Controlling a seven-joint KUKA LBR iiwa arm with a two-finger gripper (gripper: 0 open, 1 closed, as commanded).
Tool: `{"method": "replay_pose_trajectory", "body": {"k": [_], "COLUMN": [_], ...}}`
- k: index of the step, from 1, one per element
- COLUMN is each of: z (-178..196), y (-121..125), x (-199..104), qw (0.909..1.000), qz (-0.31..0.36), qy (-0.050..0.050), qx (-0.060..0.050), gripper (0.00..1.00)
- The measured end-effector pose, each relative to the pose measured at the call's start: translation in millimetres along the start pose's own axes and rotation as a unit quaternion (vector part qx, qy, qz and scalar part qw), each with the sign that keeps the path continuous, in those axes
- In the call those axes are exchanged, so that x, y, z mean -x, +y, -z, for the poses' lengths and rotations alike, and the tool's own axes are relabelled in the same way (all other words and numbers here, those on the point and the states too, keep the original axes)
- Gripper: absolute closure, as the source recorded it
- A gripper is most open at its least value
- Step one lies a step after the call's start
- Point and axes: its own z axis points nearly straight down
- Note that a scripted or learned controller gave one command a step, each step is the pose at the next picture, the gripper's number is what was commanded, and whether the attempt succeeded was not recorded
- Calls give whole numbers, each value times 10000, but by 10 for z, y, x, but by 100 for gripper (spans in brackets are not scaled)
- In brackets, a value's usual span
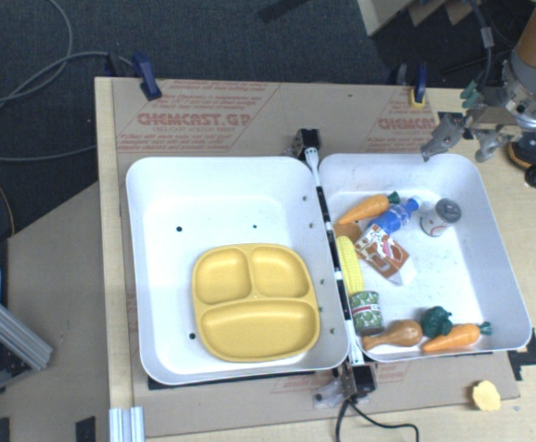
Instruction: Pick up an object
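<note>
The right bin (489, 247) holds the objects. A carrot (365, 209) lies at its upper left beside a small blue bottle (395, 217) and a round grey tin (446, 213). A red snack packet (381, 250) sits in the middle. A yellow corn cob (347, 263) and a green can (366, 311) lie along the left wall. At the front are a brown drumstick (394, 335), a green broccoli (436, 320) and a second carrot (454, 338). My gripper (458, 145) hangs above the bin's far right corner, open, with nothing between its fingers.
The left bin (157, 210) holds a yellow divided plate (254, 300). A small yellow piece (485, 395) lies on the bench in front of the right bin. Blue clamps (145, 74) hold the board's far edge.
</note>
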Motion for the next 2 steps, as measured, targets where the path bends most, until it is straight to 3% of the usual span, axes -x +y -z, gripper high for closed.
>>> {"method": "replay_pose_trajectory", "body": {"k": [1,2], "z": [-1299,-1872], "y": [270,43], "x": [-506,-665], "qw": [10000,10000], "qz": [26,5], "qy": [17,10], "qx": [-38,-38], "gripper": [0,0]}}
